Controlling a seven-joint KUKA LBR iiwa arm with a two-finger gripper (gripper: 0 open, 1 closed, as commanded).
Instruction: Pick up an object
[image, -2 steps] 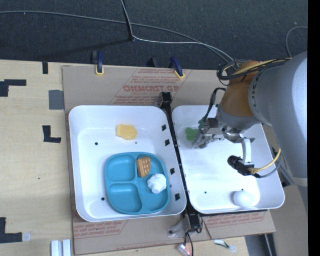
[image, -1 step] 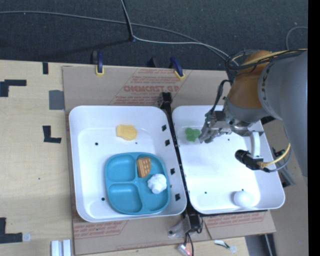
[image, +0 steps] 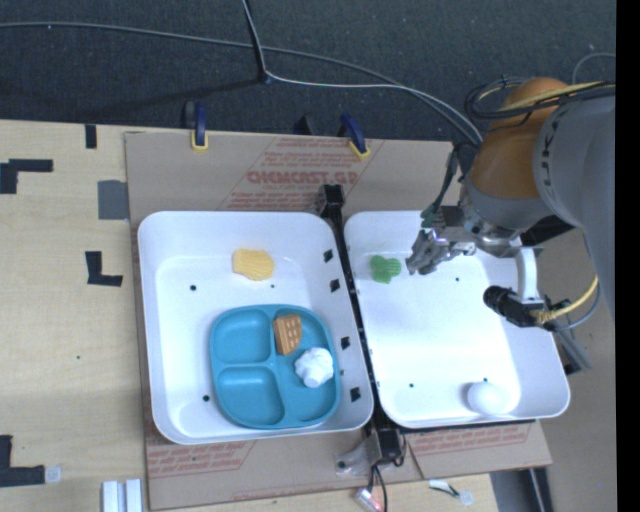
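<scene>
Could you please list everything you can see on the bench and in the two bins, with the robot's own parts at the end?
Bins: two, white, side by side on a cardboard sheet.
Tray: one, blue, three compartments, in the left bin.
Yellow piece: one, left bin, above the tray.
Waffle-like piece: one, tan, in the tray's right compartment.
White lump: one, same compartment, just below it.
Green piece: one, right bin, upper left.
White ball: one, right bin, lower right corner.
Clamps: two, blue and yellow, on the cardboard's far edge.
Gripper: one, grey, just right of the green piece.
Arm: one, grey with orange.
</scene>
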